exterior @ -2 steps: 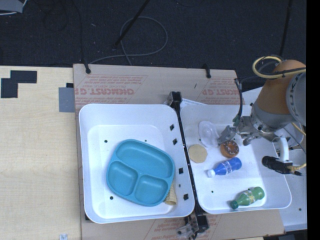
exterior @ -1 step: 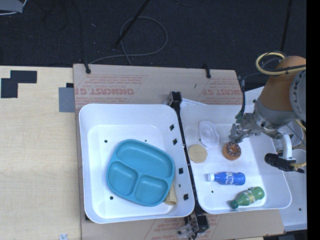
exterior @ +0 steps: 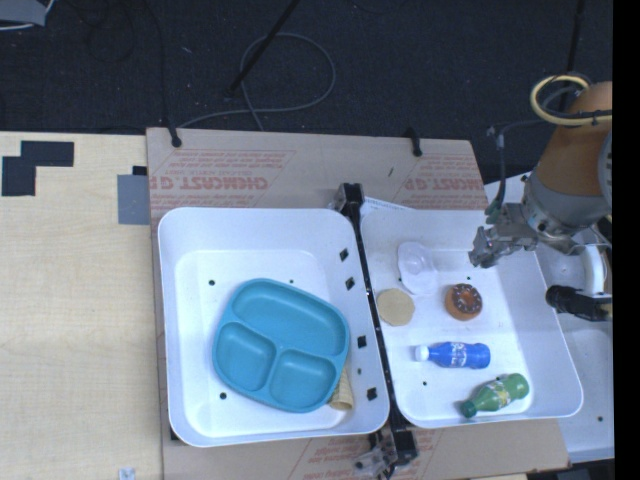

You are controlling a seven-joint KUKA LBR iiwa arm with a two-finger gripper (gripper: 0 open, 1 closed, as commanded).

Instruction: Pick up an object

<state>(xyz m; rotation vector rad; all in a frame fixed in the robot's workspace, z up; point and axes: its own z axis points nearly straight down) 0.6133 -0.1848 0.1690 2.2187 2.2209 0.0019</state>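
Observation:
The right bin (exterior: 556, 366) holds a clear plastic cup (exterior: 415, 265), a tan round cookie (exterior: 396, 307), a brown doughnut (exterior: 464, 301), a blue bottle (exterior: 455, 354) lying on its side and a green bottle (exterior: 496, 394) near the front corner. My gripper (exterior: 486, 247) hangs over the bin's far right part. It is above and slightly right of the doughnut and right of the clear cup. I see nothing held in it.
The left bin (exterior: 190, 258) holds a blue compartment plate (exterior: 282, 344) with a tan waffle-like piece (exterior: 343, 394) at its front right edge. A black divider (exterior: 362, 298) runs between the bins. The arm (exterior: 570, 173) enters from the right.

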